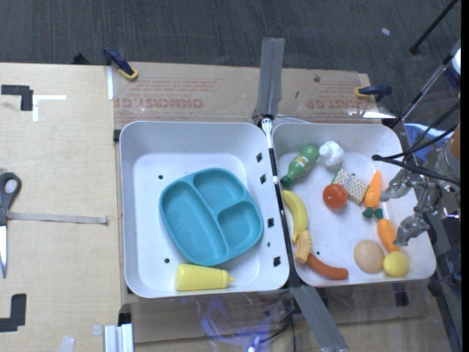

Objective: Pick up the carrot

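Between spread fingers (405,210): carrot (386,233).

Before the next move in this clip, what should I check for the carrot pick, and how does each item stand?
1. Upper carrot in view in the right bin: ok.
2. Single target: not ok, a lower carrot lies close by.
3. Gripper open, holding nothing: ok.
4. Gripper at the carrots' side of the bin: ok.
5. Room around the lower carrot: not ok, the lemon and egg crowd it.

Silver metal fingers (399,188) w/ thin black cables, grey steel linkage.
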Available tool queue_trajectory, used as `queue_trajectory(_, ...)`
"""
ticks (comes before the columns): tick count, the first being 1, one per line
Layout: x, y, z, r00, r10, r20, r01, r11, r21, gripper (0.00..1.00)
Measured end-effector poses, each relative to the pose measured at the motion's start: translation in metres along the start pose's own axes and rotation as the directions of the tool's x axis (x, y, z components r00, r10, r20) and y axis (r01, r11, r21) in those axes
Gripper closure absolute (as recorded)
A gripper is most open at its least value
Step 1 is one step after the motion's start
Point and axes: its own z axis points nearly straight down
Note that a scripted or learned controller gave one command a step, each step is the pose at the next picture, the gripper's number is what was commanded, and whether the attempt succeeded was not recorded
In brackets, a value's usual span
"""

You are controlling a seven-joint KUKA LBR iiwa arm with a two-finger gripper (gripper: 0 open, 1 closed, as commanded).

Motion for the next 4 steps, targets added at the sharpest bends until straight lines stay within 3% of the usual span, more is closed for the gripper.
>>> queue_trajectory(1, -0.018, -0.014, 0.093, 1.0, -0.005, 0.013, 0.004, 1.0, 0.006, 0.0)
queue_trajectory(2, -0.02, -0.013, 0.083, 1.0, -0.01, 0.018, 0.01, 1.0, 0.008, 1.0)
queue_trajectory(3, 0.017, 0.004, 0.1, 0.997, -0.073, 0.002, 0.073, 0.997, 0.001, 1.0)
queue_trajectory(4, 0.014, 0.005, 0.089, 0.997, -0.077, 0.007, 0.077, 0.997, 0.004, 1.0)
